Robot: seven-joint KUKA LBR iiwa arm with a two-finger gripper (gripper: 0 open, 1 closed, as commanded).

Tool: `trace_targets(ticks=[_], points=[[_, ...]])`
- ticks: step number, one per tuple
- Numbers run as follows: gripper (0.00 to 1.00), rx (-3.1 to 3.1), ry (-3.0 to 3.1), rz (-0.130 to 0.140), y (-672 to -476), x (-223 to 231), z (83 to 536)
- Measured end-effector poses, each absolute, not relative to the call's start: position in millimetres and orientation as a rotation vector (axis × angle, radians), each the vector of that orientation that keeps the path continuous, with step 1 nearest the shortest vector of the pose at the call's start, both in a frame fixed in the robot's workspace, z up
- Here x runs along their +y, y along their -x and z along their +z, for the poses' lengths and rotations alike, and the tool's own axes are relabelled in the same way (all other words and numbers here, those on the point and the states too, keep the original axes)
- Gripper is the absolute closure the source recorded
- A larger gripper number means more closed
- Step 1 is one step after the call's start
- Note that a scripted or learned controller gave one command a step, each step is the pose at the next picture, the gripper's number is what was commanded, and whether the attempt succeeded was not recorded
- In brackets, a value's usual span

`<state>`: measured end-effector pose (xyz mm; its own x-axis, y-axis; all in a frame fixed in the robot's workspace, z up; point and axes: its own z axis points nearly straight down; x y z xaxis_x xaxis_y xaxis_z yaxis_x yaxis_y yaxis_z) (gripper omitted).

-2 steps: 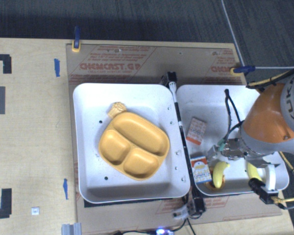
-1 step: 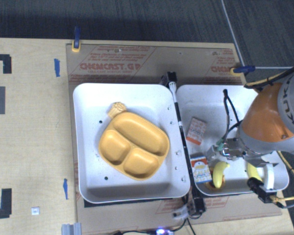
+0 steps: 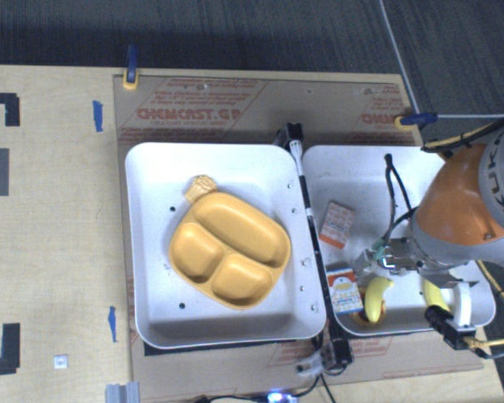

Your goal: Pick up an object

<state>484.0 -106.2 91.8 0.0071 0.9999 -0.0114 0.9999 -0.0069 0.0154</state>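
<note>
In the right bin (image 3: 365,170), a yellow banana (image 3: 373,300) lies near the front wall, next to a small red and white carton (image 3: 344,291). A second small carton (image 3: 336,224), orange and white, lies further back on the bin floor. My gripper (image 3: 385,259) hangs low over the banana's upper end, below the orange band of the arm (image 3: 458,200). From this angle the wrist hides whether anything sits in its grasp. A large yellow divided tray (image 3: 227,248) rests in the left bin (image 3: 151,191).
A yellow item (image 3: 435,295) and a white piece (image 3: 464,304) lie at the right bin's front right corner, under the arm. Black cables (image 3: 395,187) loop beside the wrist. A black divider strip (image 3: 307,217) runs between the two bins.
</note>
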Motion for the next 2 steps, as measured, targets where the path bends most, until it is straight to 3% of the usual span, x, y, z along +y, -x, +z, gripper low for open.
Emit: trace_targets(ticks=[2], points=[[0.00, 2.194, -2.215, 0.003, -483.6, -104.1, 91.9]])
